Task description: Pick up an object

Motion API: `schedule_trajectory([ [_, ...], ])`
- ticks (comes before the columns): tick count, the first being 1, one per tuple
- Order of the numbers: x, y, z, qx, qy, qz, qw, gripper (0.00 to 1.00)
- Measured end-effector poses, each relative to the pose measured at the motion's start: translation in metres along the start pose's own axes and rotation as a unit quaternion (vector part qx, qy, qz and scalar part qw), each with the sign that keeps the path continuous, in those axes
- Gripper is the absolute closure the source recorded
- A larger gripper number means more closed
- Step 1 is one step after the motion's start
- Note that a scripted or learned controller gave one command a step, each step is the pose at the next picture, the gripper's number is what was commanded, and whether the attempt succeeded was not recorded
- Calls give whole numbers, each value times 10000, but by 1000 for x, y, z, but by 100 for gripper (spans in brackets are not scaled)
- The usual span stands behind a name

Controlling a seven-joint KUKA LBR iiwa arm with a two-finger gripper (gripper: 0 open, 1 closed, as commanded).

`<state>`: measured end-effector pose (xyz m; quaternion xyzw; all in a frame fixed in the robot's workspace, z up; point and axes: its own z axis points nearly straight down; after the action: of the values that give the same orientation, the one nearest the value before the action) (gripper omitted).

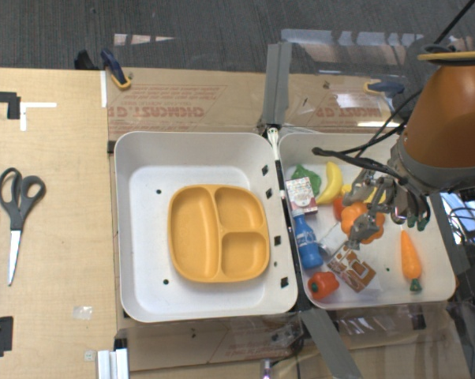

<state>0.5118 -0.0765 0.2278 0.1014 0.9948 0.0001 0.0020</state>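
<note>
The arm [446,121] comes in from the right edge of the frame, its wide orange band filling the upper right corner with the grey wrist just below it. Black cables loop off the wrist toward the left. The gripper [368,212] hangs at the lower left of the wrist, in the right-centre of the frame, its metal parts pointing down and left.
</note>
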Motion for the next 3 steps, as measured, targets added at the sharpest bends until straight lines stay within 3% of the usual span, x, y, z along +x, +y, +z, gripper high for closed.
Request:
schedule_trajectory([
  [1,-8,44,-67,0,2,-485,9988,100],
  [2,38,21,-74,-3,10,-2287,9735,100],
  [3,11,7,36,-6,18,-3146,9492,100],
])
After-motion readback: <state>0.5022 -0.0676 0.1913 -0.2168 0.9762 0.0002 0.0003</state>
